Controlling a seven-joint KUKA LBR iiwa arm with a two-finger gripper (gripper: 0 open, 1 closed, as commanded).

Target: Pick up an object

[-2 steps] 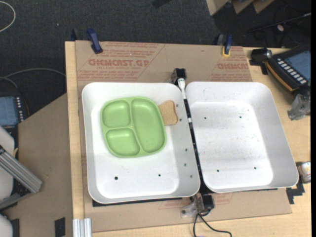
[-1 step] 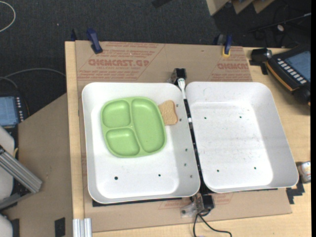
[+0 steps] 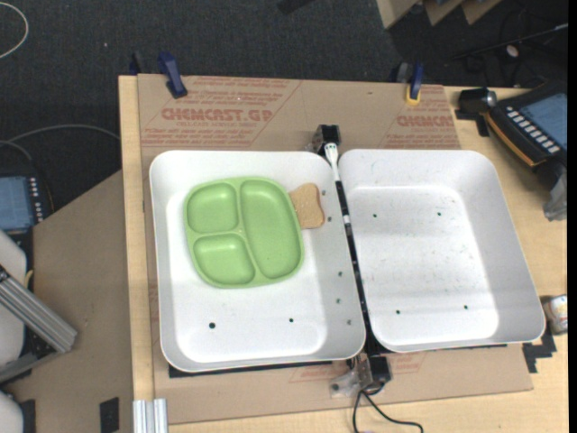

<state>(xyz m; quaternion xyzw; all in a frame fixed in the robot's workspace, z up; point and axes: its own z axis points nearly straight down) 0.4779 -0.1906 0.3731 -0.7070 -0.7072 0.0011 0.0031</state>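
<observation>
A green divided plate (image 3: pixel 243 233) with three compartments lies in the left white bin (image 3: pixel 252 332), toward its far side. A tan flat piece like a slice of toast (image 3: pixel 308 206) rests against the plate's right rim, close to the wall between the bins. To the right lies the other white bin (image 3: pixel 433 242), with only small dark specks on its floor.
Both bins sit on a brown cardboard sheet (image 3: pixel 225 111) held by blue clamps (image 3: pixel 171 75) at the far edge. A dark device (image 3: pixel 532 124) sits at the far right. A cable (image 3: pixel 370 395) hangs at the front between the bins.
</observation>
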